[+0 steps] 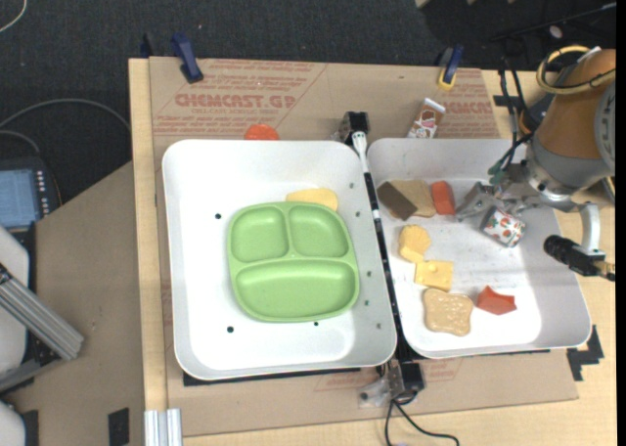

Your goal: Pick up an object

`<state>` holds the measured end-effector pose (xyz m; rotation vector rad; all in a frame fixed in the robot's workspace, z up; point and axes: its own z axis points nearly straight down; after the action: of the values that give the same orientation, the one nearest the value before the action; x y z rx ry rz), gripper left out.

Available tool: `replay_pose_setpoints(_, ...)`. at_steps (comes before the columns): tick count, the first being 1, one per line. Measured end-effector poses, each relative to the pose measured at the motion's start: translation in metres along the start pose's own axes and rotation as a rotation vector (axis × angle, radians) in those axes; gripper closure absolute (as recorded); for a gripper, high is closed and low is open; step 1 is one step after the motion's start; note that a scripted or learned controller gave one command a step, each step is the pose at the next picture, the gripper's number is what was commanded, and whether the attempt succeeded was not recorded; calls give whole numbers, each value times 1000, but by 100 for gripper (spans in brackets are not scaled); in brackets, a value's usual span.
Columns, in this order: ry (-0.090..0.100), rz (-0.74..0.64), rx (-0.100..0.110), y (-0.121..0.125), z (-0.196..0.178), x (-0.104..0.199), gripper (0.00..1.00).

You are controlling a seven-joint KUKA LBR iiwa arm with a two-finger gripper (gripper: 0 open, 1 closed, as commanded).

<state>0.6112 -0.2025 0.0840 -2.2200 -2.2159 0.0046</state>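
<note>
I see gripper (486,201) low in right bin (558,322), upper right part | carton (505,228) just below-right of it, touching or nearly | can't tell its finger state | my call: carton nearest pick, short shift toward it

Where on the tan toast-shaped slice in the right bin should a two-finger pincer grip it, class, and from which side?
Probably from straight above, across the narrower width of the tan toast-shaped slice. It lies flat on the floor of the right white bin, so only its outer edges offer a hold. The red wedge-shaped piece sits close on its right, so closing along the near-far direction looks safer.
</note>
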Motion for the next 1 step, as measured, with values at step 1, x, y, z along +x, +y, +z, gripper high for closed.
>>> replay_pose_setpoints(1, 0, -1, -2, -23, -1, 4, 0)
